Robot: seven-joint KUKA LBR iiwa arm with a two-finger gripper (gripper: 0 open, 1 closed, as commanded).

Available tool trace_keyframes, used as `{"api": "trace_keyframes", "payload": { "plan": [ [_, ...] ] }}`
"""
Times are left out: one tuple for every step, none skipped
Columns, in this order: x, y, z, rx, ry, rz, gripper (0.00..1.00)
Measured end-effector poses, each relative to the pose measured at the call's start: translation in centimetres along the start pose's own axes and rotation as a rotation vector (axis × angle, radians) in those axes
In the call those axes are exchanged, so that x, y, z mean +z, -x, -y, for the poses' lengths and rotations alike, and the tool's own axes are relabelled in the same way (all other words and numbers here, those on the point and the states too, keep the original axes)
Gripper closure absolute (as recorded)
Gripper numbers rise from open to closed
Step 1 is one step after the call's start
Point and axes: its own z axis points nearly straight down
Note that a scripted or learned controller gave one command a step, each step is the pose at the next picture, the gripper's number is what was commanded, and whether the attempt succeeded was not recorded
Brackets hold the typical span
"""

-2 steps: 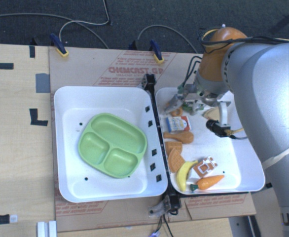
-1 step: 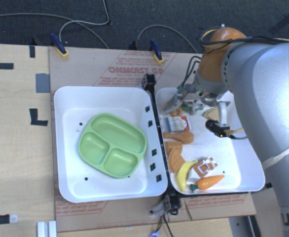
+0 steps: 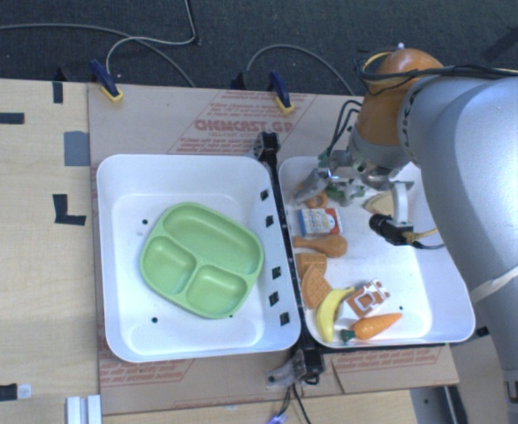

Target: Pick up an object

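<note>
Right bin (image 3: 445, 312): my hand (image 3: 334, 181) low at its far end
Grip state cannot be told; carton (image 3: 317, 223), drumstick (image 3: 321, 246), banana (image 3: 329, 312), carrot (image 3: 376, 326) crowd nearby

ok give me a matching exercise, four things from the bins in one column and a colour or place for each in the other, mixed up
Things:
1. tray
2. banana
3. carrot
4. gripper

Colour or place:
a. orange, near front edge of right bin
b. green, in left bin
c. over the back of right bin
d. yellow, curved, beside the carrot

Pairs: 1-b, 2-d, 3-a, 4-c
</note>
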Motion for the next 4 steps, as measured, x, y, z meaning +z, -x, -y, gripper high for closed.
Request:
{"api": "trace_keyframes", "payload": {
  "plan": [
    [0.01,-0.58,0.01,0.001,0.001,0.002,0.0],
    [0.01,-0.39,0.0,0.0,0.0,0.0,0.0],
    [0.02,-0.86,0.01,0.002,0.001,0.002,0.0],
    [0.01,-0.52,0.0,0.0,0.0,0.0,0.0]
  ]
}}
